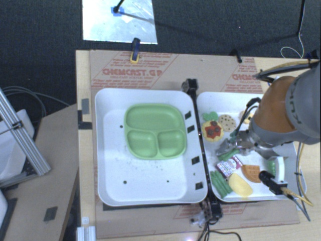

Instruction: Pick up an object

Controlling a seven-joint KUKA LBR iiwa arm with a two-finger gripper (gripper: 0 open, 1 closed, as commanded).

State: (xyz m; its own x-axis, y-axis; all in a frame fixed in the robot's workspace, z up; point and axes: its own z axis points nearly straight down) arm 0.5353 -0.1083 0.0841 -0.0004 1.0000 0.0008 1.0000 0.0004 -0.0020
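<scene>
1. The left bin [108, 134] held a green divided plate [154, 131] near its middle, with bare white floor all round it and the widest open strip along the near wall.
2. The right bin [220, 100] was crowded; the toy foods lay close together in its left half, hard by the divider between the bins.
3. The arm [281, 109] reached in from the right over the right bin, and its gripper [231, 147] hung low above the clutter, just beside a yellow piece with a red centre [212, 131]. Whether its fingers were spread or pressed together could not be told, and nothing was seen between them.
4. Near the front wall lay a smooth yellow lemon-shaped toy [239, 185], a green ribbed piece [218, 183] touching it, a pink-and-white packet [228, 167] and an orange slice-like piece [251, 172].
5. A round speckled cookie [226, 121] sat toward the far side.
6. Brown printed cardboard [150, 69] lay under both bins.
</scene>
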